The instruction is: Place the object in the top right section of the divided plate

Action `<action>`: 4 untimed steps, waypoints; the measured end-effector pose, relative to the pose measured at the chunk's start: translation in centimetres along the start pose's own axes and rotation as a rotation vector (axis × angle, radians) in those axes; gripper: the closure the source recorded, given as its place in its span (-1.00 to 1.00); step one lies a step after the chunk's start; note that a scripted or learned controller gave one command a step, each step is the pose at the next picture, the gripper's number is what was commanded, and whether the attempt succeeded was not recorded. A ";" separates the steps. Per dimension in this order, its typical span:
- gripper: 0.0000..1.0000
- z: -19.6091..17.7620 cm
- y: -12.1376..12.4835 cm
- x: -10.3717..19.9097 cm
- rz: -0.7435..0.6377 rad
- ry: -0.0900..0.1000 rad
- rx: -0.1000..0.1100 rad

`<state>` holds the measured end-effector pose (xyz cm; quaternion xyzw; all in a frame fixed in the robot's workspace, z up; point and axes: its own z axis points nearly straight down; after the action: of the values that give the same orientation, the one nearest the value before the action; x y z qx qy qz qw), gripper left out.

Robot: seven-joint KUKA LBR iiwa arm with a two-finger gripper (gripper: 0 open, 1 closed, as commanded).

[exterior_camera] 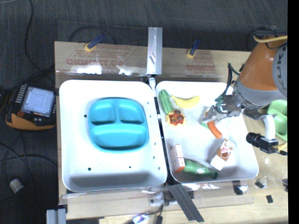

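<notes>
The metal two-finger gripper (211, 116) hangs over the right white bin (247, 167) — jaw state unclear — just above an orange plastic carrot (215, 129).

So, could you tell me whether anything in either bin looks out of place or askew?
Nothing looks spilled or damaged. The blue divided plate sits flat in the left bin with no items on it. In the right bin, the carrot, banana and cartons lie scattered at loose angles, with the gripper low over the carrot.
</notes>
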<state>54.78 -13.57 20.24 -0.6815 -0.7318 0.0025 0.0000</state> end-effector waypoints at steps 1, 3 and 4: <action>1.00 9.7 7.1 -8.0 -0.155 -0.012 -0.029; 1.00 10.0 6.4 -7.7 -0.157 -0.002 -0.004; -1.00 10.0 6.4 -7.7 -0.157 -0.002 -0.004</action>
<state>61.71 -20.79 10.22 -0.6220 -0.7830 0.0019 -0.0018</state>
